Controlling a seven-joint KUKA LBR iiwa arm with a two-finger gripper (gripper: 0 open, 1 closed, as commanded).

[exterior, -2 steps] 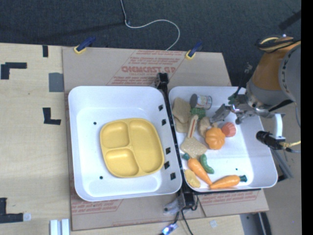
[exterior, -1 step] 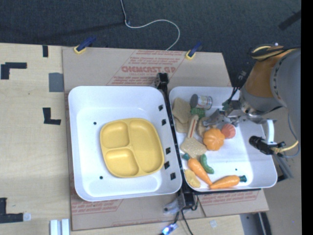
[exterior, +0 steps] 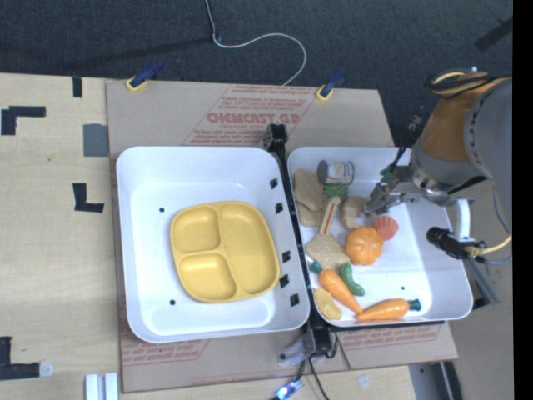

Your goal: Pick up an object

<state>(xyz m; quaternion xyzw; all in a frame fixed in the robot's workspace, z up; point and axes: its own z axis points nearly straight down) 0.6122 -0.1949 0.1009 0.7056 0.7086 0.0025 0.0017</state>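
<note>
Two bins – L bin [exterior: 141, 223] w/ yellow tray [exterior: 223, 250], R bin [exterior: 441, 282] toy food, claw [exterior: 381, 197] grip unclear

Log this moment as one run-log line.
arm: over right white bin | gripper: low beside round orange toy pumpkin, grasp unconfirmed | left white bin: yellow divided plastic plate

The right white plastic bin [exterior: 441, 294] is crowded along its left half with a small tin can [exterior: 336, 172], a round orange pumpkin toy [exterior: 364, 246] and two plastic carrots [exterior: 340, 289], leaving bare floor only toward its right wall, while the left white bin [exterior: 141, 182] is mostly taken up by a yellow three-compartment plate [exterior: 223, 251].
</note>
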